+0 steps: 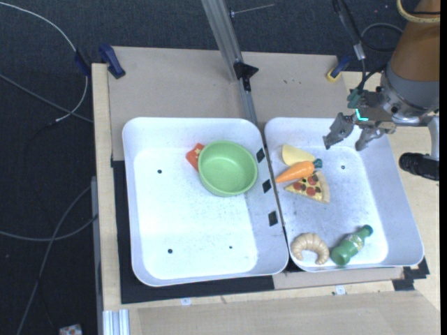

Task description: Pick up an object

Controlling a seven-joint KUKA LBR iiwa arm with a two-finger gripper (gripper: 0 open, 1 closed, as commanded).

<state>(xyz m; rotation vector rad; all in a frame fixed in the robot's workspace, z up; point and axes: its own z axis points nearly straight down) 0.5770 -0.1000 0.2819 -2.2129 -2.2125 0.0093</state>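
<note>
I see the green bowl (226,167) against the left bin's (150,208) back right corner, open floor before it. In the right bin (391,208), carrot (294,172) and pizza slice (310,186) sit near the bowl's side; croissant (311,247) and green bottle (349,247) hug the front rim. My gripper (350,135) hovers spread, empty, above the far edge.

text: none legible | labels: none | numbers: none | signs: none
</note>
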